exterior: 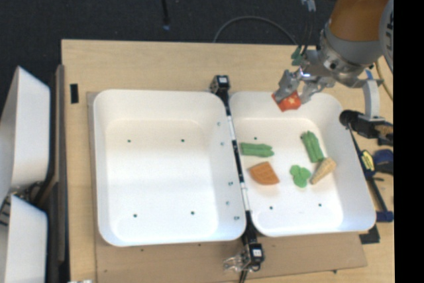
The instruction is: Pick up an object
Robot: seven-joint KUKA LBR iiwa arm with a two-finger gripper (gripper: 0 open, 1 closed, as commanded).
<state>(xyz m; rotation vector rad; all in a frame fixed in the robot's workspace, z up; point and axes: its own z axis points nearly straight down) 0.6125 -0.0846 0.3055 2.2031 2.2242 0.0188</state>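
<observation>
The wooden bench (165,63) carries two shallow white bins side by side. The left bin (106,142) is the bigger one in the view, and the right bin (344,209) holds several small things. The grey arm (361,3) with its orange band reaches in from the far right and hangs over the far edge of the right bin. At its end the gripper (291,93) is closed around a small red and orange object (288,102), which sits between the fingers above the far left corner of that bin. On the floor of the right bin lie a long green piece (256,150) near the left wall, an orange wedge (264,174) just near of it, a second green piece (311,146) to the right, a small green lump (300,175), and a pale tan piece (322,171) touching the lump.
</observation>
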